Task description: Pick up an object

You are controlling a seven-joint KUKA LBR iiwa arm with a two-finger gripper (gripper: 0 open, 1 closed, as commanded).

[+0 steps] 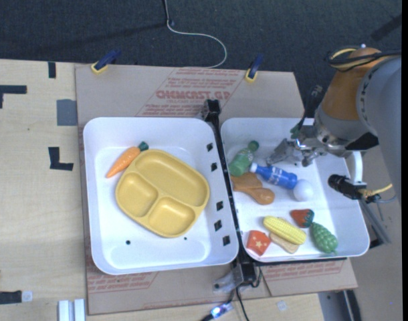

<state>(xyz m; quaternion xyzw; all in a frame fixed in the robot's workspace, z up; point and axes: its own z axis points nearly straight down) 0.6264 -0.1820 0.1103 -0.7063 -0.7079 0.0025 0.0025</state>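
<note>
Hand: low over right bin, upper part; spread or pressed together, could not tell; blue bottle: lay just below-left of hand, long axis running left-right with slight tilt, white ball at its right end; likeliest pick.
</note>
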